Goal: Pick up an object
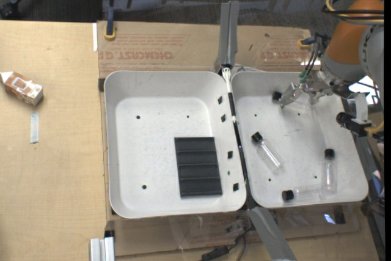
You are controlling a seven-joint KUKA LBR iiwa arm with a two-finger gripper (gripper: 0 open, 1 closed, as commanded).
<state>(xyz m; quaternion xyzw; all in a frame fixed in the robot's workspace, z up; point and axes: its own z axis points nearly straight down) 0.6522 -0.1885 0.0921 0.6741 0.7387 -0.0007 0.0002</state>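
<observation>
**Fig. 1: Claw over right bin, pre-grasp**

Claw (297,93) at far end of right bin (360,192); whether spread or pressed together can't be told. Nearest vial (266,150) lies below-left, nearer the camera, long axis diagonal, black cap toward claw.

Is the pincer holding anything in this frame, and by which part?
It cannot be told. The pincer sits low at the right bin's far end beside a small black-capped item, too small to judge contact.

You have two shallow white plastic bins (122,131) (348,192), one black ribbed rectangular block (198,166), three clear plastic tubes with black caps (266,150) (330,169) (300,194), one small orange-and-white carton (23,88), one thin pale strip (35,128)
</observation>
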